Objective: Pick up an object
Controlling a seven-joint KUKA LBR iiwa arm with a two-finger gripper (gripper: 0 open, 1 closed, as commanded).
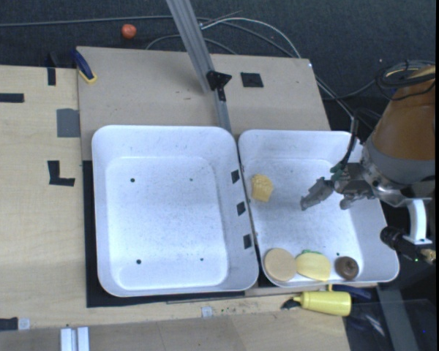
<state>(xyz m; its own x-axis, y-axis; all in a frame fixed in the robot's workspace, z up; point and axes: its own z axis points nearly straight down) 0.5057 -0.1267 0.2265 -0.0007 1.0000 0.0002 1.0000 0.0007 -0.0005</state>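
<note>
The arm comes in from the right, and its gripper hangs over the middle of the right bin; the two dark fingers stand apart with nothing between them. To their left, near that bin's left wall, sits a small yellow crumbly lump, clear of the fingers; along the near edge lie a tan round disc, a yellow rounded piece touching it, and a small brown round thing just beside that. The left bin lies alongside, its rim touching the right one. On the bench in front of the right bin rests a yellow tool with a black tip; far back, a small orange ball lies on the dark floor.
</note>
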